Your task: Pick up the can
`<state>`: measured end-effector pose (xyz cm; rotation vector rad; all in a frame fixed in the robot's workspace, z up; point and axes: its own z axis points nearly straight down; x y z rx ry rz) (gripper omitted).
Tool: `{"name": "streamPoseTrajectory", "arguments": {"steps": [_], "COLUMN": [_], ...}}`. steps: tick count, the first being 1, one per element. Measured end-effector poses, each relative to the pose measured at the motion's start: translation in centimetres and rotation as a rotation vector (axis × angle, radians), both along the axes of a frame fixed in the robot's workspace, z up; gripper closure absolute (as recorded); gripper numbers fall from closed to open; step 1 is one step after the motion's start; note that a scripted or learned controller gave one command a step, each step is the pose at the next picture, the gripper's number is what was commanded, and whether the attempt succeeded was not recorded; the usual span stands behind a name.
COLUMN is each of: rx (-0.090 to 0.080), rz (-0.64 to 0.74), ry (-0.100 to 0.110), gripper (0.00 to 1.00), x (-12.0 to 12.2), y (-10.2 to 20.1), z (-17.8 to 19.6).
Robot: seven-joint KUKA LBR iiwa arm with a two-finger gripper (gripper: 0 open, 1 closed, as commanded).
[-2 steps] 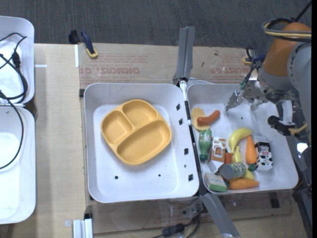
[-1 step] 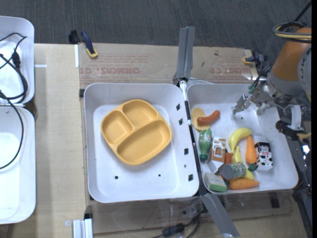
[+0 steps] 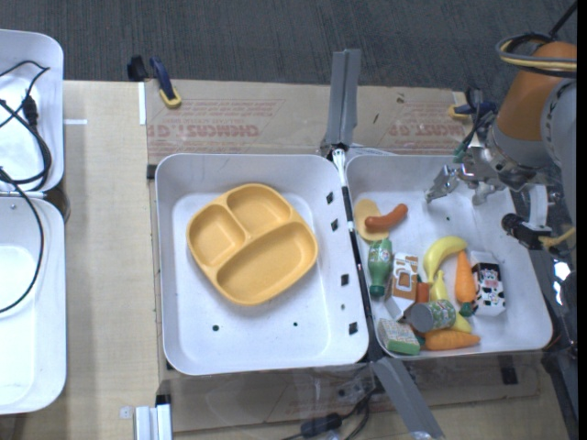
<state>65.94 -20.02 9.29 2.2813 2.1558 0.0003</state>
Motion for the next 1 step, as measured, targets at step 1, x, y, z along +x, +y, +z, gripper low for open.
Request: {"name": "streamPoseTrajectory", "arguments": {"steps": [1], "rx": [0.000], "rz": [0.000], "ry": [0.000], "gripper": [0.00], "x": [0.00], "y": [0.00], "z": [0.00]}}
